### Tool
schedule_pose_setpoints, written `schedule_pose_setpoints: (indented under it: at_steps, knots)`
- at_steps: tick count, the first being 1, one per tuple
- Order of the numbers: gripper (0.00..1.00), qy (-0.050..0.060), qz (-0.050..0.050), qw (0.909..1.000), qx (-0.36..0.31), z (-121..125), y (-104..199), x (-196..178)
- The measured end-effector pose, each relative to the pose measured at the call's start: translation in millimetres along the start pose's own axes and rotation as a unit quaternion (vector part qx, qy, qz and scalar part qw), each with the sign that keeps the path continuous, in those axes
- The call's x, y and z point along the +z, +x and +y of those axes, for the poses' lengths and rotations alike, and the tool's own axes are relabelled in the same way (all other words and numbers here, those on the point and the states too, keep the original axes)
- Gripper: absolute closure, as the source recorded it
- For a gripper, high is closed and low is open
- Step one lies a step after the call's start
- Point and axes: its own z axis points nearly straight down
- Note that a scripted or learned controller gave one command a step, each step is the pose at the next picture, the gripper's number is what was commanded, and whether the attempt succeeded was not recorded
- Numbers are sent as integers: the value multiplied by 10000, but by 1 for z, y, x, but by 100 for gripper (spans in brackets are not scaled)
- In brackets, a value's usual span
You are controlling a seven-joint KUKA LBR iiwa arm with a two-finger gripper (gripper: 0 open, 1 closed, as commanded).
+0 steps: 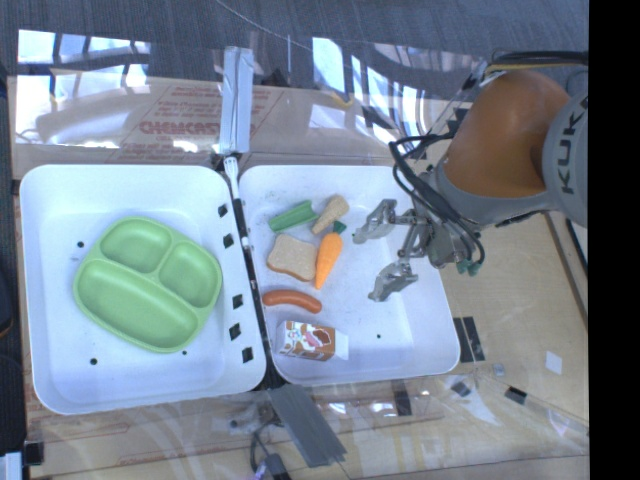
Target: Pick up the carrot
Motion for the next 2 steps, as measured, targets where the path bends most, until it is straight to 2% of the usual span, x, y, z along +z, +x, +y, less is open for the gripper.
schedule_pose_setpoints:
  at_steps: [1, 2]
  knots:
    - [0, -6, -17, 9997, -233, 18, -61, 132]
    - [100, -1, -23, 9996, -268, 20, -62, 121]
